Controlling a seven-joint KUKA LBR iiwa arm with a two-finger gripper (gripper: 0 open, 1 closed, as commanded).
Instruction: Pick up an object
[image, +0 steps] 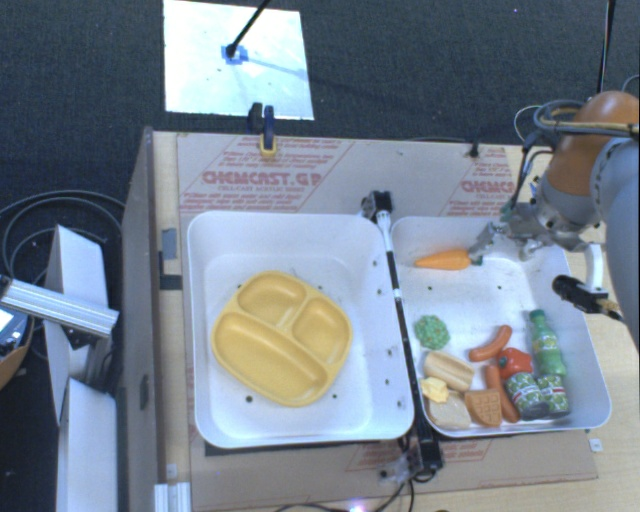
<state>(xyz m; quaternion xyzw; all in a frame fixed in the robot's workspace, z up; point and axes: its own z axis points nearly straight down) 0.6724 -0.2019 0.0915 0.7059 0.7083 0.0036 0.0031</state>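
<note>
A yellow divided plate (281, 337) lies in the left bin (230, 240). In the right bin (580, 330), an orange carrot (442, 261) lies near the far wall. The gripper (487, 243) sits just right of it, perhaps touching; its jaw opening cannot be told.

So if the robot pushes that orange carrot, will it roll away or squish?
The carrot looks like smooth, hard toy plastic, so it probably won't squish. It is rounded and tapered, lying on its side on the flat floor of the right bin, so a push would likely roll it in a curve. Its glossy skin may slip from the gripper.
</note>
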